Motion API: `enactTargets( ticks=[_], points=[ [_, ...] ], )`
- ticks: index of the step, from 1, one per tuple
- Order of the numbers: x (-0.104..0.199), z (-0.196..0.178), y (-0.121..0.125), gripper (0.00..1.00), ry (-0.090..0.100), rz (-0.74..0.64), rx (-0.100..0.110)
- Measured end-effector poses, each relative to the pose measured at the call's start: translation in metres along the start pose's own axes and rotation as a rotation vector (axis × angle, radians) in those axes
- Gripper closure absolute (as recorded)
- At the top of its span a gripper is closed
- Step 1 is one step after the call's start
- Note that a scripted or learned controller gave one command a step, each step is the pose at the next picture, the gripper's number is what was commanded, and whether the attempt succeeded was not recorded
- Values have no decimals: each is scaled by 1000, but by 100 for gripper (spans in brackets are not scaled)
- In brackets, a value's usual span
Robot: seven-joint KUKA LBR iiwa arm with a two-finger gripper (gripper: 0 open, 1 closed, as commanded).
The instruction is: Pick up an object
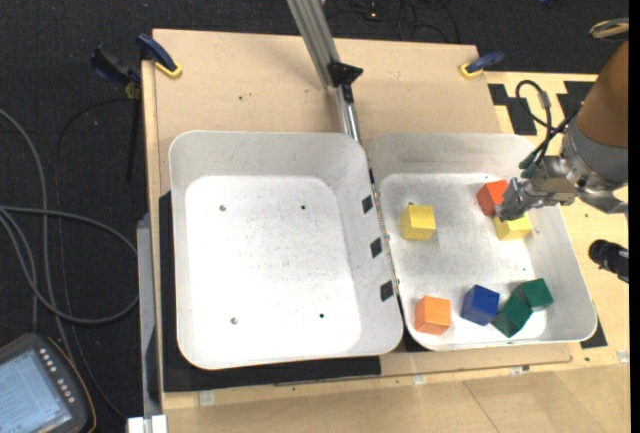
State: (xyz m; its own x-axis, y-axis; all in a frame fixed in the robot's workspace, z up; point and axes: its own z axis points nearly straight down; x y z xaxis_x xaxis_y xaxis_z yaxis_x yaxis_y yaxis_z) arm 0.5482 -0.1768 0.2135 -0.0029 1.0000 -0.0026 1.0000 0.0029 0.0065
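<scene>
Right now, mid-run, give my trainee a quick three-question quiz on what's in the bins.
1. True or false: the blue cube lies in the left bin.
2. Which cube sits nearest the divider between the bins: A) yellow cube B) red cube C) blue cube?
3. Fill in: the gripper hovers at a red cube and a second ____ cube.

Key: 1 false; 2 A; 3 yellow.
</scene>
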Motion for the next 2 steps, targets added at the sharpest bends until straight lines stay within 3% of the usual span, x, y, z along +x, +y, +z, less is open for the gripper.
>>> enactTargets(
  ticks=[1,2],
  points=[
    [0,0,1,100,2,0,5],
    [58,-4,17,100,4,-6,4]
  ],
)
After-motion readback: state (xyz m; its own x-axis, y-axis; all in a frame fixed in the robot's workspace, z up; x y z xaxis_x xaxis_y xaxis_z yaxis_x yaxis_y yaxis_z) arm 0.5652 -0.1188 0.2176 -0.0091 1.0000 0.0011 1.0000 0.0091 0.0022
